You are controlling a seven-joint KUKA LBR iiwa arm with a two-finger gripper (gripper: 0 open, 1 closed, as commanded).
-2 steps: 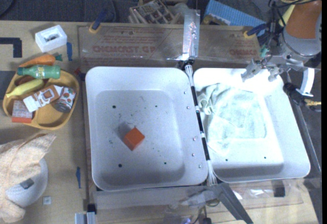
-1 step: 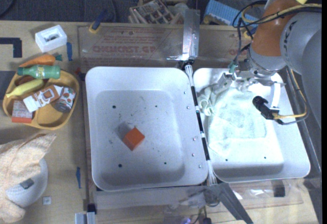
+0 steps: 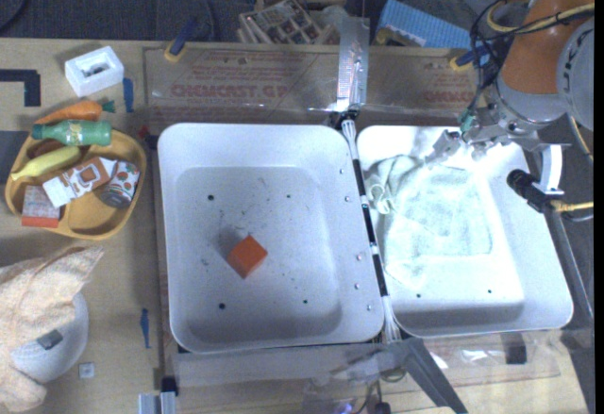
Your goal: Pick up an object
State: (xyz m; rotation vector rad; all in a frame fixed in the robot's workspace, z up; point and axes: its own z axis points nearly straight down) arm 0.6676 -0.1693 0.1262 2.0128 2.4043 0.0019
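An orange cube [image 3: 247, 256] lies alone near the middle of the left bin [image 3: 189, 157]. A pale, thin white cloth [image 3: 425, 214] is spread over the right bin [image 3: 528, 299], bunched along the bin's left wall. One corner of the cloth is drawn up in a peak toward the far right. My gripper [image 3: 445, 145] hangs over the far part of the right bin, shut on that raised corner. The grey arm with its orange band [image 3: 538, 44] reaches in from the upper right.
A yellow bowl [image 3: 94, 219] of toy food sits left of the bins, with a small white box [image 3: 94, 71] behind it. Crumpled beige cloth [image 3: 47, 308] lies at the front left. A clear panel [image 3: 255, 87] stands behind the bins.
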